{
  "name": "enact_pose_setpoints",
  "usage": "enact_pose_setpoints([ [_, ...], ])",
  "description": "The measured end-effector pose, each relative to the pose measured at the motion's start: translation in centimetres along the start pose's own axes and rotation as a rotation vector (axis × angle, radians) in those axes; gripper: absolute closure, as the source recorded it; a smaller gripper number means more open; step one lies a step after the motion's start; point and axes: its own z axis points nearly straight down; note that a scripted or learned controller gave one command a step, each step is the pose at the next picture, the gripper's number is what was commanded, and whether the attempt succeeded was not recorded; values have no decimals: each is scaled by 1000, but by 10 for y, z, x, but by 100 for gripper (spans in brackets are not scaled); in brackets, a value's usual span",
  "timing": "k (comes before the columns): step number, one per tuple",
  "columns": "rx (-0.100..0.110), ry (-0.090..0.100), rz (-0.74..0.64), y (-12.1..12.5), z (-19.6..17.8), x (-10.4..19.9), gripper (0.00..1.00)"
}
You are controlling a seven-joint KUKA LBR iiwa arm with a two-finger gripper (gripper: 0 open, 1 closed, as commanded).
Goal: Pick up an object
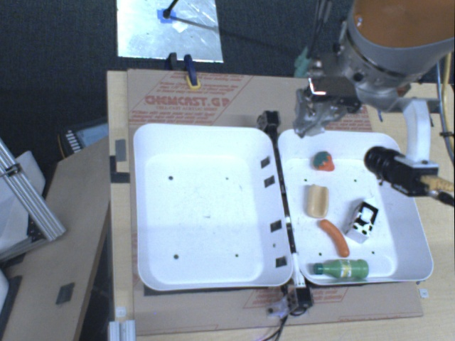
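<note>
The right bin [405, 219] holds several small objects. A red and green strawberry-like toy [324, 161] lies near its back. A tan bread-like piece [317, 200] sits in the middle, with an orange sausage [334, 237] in front of it. A black and white box [362, 220] lies to the sausage's right. A green bottle [343, 268] lies on its side along the front wall. My gripper [311, 126] hangs over the bin's back edge, above and apart from the strawberry toy, with nothing seen between its fingers.
The left bin [202, 204] stands beside the right one, joined by a black clip strip [279, 197]. A black cylindrical device [391, 165] on a white bracket juts over the right bin's right side. A shiny metal sheet [169, 18] lies behind the bench.
</note>
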Motion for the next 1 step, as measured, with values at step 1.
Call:
enact_pose_setpoints([
  [1, 11, -4, 12, -1, 82, -77, 100],
])
